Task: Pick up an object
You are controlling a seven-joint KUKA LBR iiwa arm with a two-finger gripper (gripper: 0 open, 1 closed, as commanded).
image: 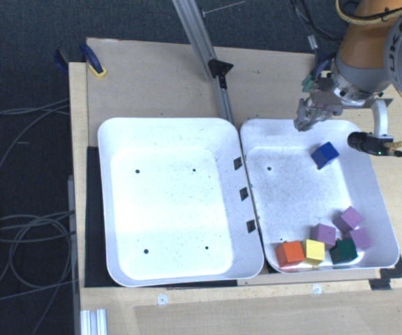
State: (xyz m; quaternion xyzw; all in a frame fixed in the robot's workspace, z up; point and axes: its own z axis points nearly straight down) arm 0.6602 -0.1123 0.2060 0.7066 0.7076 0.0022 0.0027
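Blue block point(324, 154) lies alone in the upper part of the right bin point(377, 187), near the claw point(306, 122) and at about four o'clock from it; whether the claw is spread or closed, I cannot tell

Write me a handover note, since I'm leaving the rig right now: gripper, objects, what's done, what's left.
Gripper: above the right bin's far rim, nothing seen between its fingers.
Objects, all in the right bin: blue cube alone near the far side; orange cube, yellow cube, green cube and three purple cubes clustered in the near corner.
Done: nothing picked.
Left: grasp and lift one; the blue cube looks nearest.
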